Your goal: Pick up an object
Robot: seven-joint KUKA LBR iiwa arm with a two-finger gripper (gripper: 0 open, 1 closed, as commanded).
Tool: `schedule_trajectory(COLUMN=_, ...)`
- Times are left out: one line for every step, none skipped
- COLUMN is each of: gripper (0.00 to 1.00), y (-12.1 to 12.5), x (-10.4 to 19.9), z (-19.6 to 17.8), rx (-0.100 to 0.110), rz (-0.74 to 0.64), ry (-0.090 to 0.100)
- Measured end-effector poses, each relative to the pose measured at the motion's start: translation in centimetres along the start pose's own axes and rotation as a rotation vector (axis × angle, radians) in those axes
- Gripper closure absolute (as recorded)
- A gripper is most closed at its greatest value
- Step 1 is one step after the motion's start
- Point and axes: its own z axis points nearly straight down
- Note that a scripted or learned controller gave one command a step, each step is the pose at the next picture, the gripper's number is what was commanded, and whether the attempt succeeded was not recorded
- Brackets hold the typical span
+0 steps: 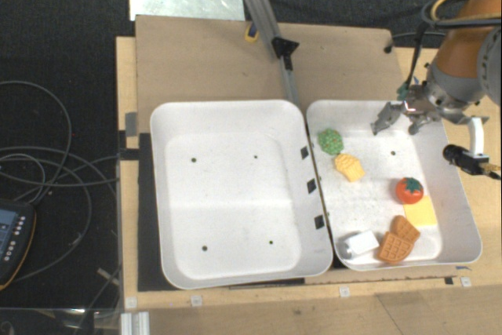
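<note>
My gripper (401, 124) hangs over the far part of the right bin (455, 176), its fingers spread open with nothing between them. Below it in that bin lie a green bumpy toy (331, 141), a yellow corn-like toy (349, 167), a red tomato (409, 190), a yellow block (421, 213), a brown waffle piece (398, 241) and a white box (361, 244). The green toy is nearest, to the gripper's left and a little nearer the front.
The left bin (169, 169) sits beside the right one, joined by black clips along the shared rim. A grey camera pole (259, 0) slants across the back of the bench. Cables trail off the bench at left.
</note>
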Motion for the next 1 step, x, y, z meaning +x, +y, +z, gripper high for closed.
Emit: schedule_trajectory(gripper=0.00, y=-0.02, x=0.08, z=5.20, rx=0.001, rz=-0.001, ry=0.000)
